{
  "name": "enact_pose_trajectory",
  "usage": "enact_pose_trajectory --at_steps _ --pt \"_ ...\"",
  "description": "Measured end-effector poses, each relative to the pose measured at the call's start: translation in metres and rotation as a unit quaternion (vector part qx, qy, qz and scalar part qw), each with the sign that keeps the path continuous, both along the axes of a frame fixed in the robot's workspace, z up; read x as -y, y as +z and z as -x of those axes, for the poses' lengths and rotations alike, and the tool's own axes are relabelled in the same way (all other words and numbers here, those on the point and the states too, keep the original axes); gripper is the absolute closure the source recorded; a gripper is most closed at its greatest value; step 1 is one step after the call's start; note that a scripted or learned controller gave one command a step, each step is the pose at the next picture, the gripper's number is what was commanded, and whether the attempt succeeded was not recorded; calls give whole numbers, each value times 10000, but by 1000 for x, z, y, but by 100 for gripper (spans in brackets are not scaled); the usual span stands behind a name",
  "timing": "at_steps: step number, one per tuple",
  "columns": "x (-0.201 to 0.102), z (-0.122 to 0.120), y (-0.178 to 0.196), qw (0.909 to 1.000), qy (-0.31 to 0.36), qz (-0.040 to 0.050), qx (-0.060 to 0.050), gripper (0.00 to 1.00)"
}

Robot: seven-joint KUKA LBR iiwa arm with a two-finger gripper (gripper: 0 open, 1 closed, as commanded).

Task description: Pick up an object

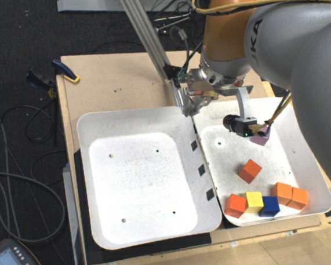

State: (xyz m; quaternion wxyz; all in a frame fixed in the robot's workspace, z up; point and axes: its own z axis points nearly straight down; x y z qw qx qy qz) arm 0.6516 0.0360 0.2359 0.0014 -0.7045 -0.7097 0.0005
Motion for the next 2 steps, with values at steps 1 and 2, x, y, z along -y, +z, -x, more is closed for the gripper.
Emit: enact_pose_trajectory --at_steps 1,2 --pt "-54 -5 9 10000 6 -2 28 100" --pt "-51 3 -10 10000 -42 12 0 100"
